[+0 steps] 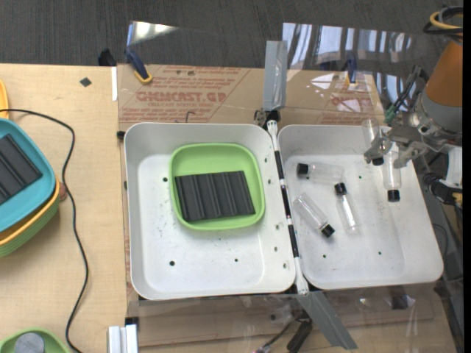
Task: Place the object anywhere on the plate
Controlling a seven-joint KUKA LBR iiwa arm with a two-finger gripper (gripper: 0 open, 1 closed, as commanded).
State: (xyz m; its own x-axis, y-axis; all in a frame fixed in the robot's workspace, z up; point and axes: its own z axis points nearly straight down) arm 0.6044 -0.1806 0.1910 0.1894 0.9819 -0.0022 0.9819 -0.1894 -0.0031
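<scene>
I see the gripper (390, 162) clamped on a clear black-capped vial (393, 178), well right of the square green ribbed-mat plate (216, 187).

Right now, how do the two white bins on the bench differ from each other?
The shallow white left bin holds a green square plate with a dark ribbed pad on it; the shallow white right bin holds several clear plastic vials with black caps, lying loose at different angles. The robot's claw is over the right bin, near its far right corner, not over the left one. Both bins are alike in shape and sit side by side.
</scene>
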